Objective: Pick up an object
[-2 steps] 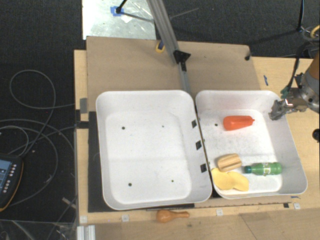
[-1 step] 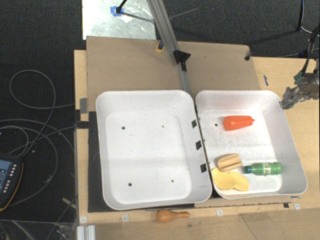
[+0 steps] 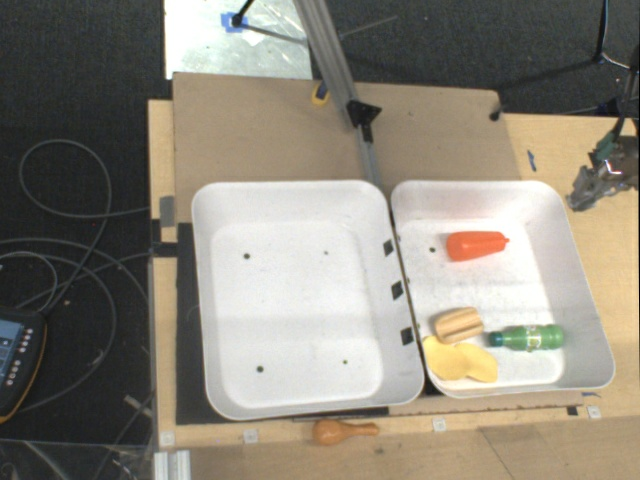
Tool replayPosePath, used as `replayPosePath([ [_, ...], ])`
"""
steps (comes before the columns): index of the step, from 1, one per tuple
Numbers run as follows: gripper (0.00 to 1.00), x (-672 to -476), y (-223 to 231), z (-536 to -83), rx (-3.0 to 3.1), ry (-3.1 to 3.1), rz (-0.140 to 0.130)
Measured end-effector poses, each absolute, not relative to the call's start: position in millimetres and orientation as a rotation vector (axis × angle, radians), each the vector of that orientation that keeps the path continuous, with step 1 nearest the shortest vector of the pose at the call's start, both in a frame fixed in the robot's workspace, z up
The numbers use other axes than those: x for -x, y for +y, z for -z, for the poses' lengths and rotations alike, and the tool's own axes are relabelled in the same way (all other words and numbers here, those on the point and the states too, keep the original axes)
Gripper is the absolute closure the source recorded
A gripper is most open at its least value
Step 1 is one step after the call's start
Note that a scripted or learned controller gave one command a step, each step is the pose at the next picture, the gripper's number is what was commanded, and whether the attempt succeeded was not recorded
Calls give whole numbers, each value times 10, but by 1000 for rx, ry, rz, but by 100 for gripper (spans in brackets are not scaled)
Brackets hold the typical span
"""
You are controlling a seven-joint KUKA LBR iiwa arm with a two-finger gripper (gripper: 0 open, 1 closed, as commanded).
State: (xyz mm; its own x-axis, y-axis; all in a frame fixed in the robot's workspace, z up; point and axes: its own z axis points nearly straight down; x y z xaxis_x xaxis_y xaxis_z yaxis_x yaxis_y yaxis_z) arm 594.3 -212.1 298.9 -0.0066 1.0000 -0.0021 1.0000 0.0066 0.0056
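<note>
Hand (image 3: pixel 598 180) sat at the 3 o'clock edge of the view, just outside the right bin (image 3: pixel 575 258) rim, carrying nothing; open or closed, couldn't tell. Right bin held an orange carrot (image 3: pixel 476 245) toward 12, with a wooden block (image 3: pixel 458 324), yellow piece (image 3: pixel 461 362) and green bottle (image 3: pixel 528 338) near 6. Left bin (image 3: pixel 290 298) alongside on the surface (image 3: pixel 260 138).

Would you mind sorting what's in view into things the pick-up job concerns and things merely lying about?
Job:
- gripper, at the right bin's far right corner
- orange carrot
- wooden block
- green bottle
- yellow piece
- right bin holding them

Lying about:
- left bin
- orange pear-shaped toy on the bench, outside the bins
- handheld pendant
</note>
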Motion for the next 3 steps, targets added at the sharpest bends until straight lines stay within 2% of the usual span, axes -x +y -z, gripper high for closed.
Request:
replayPosePath([
  [3, 100, -6195, -365, -2677, -2210, 2234, -3],
])
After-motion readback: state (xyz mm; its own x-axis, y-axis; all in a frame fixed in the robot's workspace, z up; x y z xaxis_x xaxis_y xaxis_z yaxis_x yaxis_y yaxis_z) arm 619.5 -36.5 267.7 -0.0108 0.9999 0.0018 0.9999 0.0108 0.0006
